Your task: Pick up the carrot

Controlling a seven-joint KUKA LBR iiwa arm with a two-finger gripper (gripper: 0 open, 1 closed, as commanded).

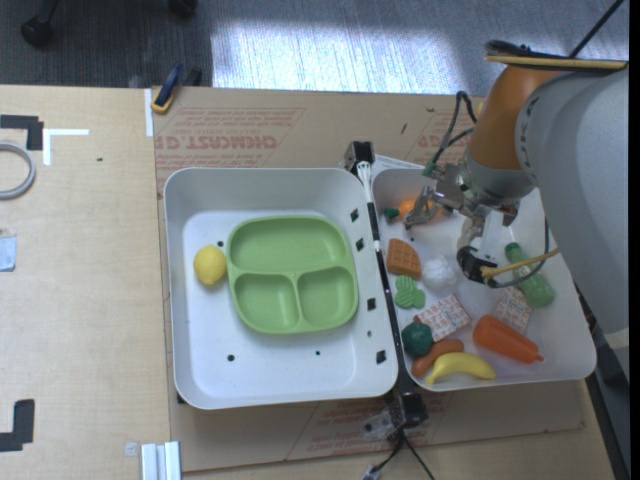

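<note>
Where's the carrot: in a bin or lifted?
In a bin: the carrot lies on its side on the floor of the right bin, beside the banana.

Carrot (506, 339): orange, tapered, lying flat, tip apparently rightward, front-right area of right bin (572, 356).

Tight around the carrot (507, 339), banana (461, 368) and patterned block (513, 310) beside it, bare bin floor (562, 333) at view's right

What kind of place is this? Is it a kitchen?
Probably a robot lab, not a kitchen. A robot arm reaches over a white bin on a bench, food like the banana looks like toys, and office-chair wheels stand on carpet behind.
</note>
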